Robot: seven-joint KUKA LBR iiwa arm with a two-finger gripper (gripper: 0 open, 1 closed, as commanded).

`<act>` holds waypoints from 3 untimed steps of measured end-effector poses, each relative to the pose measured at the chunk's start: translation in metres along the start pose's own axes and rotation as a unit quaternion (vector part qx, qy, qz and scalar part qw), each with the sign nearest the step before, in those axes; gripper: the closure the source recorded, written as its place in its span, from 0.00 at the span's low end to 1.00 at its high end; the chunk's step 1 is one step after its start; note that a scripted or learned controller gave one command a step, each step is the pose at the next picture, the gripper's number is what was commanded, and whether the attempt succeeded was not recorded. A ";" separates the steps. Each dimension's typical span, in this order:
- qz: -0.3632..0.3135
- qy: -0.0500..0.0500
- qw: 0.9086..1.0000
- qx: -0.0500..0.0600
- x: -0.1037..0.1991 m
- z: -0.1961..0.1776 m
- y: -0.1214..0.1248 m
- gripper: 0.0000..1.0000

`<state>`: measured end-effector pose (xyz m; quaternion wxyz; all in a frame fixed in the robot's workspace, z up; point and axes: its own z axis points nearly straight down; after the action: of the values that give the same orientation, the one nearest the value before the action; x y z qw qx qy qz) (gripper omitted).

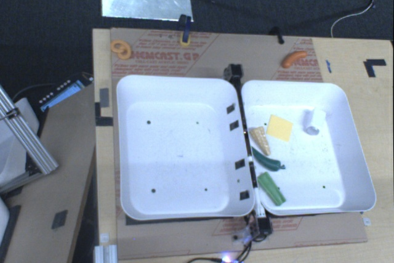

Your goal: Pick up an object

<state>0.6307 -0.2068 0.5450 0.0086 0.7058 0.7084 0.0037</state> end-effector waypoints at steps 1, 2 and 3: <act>-0.004 0.006 1.000 0.012 0.102 0.099 -0.019 1.00; 0.002 0.002 1.000 0.002 0.077 0.002 -0.033 1.00; 0.005 0.002 1.000 0.007 -0.004 0.009 -0.062 1.00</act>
<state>0.5692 -0.2113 0.5353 0.0020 0.7092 0.7050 -0.0002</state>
